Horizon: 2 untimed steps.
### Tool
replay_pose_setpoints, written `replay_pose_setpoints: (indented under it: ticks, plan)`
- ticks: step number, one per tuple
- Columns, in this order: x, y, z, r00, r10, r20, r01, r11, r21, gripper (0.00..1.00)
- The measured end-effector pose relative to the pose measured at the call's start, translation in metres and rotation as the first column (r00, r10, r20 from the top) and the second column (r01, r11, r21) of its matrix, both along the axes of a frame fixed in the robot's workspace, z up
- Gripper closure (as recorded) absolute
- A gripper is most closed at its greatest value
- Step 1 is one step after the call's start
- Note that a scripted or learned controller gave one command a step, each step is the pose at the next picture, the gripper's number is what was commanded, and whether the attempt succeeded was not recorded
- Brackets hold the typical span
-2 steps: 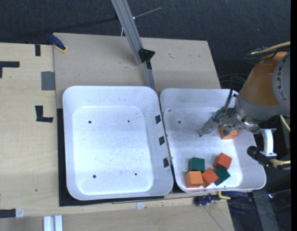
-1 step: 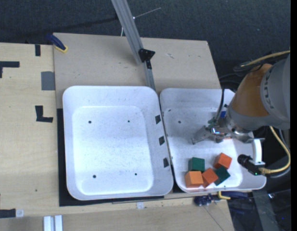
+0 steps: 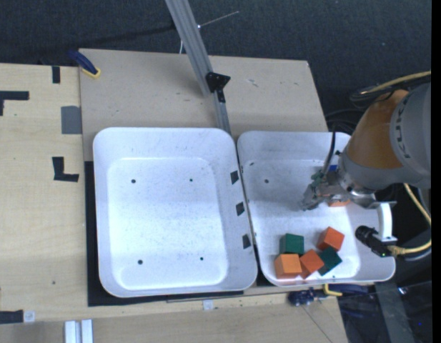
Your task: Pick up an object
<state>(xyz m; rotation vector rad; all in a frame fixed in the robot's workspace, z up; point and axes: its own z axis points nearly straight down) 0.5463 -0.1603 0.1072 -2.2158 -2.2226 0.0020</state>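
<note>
Although the arm [image 3: 392, 141] reaches into the right bin [image 3: 277, 152] from the right, we judge the task as barely begun: no object is seen lifted. The end effector [image 3: 311, 196] sits low over the bin's middle floor, on a bare patch of white; whether its tips are spread or pressed together we cannot tell at this scale, and we see nothing between them. A small orange patch [image 3: 339, 203] shows just beside the wrist, too obscured to identify. The candidate objects lie in a cluster toward the near edge of the same bin: a green block [image 3: 292, 244], an orange block [image 3: 287, 265] just below it, a second orange block [image 3: 311, 262] beside that, a third orange block [image 3: 333, 239] further right, and a dark green block [image 3: 330, 261] tucked between them. All lie nearer the camera than the end effector and apart from it. What remains, in our judgement, is the whole grasp: moving over one block, descending, closing and lifting. The left bin [image 3: 106, 148] on the worktop [image 3: 34, 213] plays no part here.
</note>
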Motion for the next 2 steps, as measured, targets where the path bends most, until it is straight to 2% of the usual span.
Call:
replay_pose_setpoints:
  ticks: [1, 2]
  plan:
    - [0.004, 0.002, 0.042, 1.000, -0.001, 0.006, 0.001, 1.000, -0.002, 1.00]
    - [0.007, 0.000, 0.106, 1.000, -0.001, 0.009, 0.001, 1.000, -0.003, 1.00]
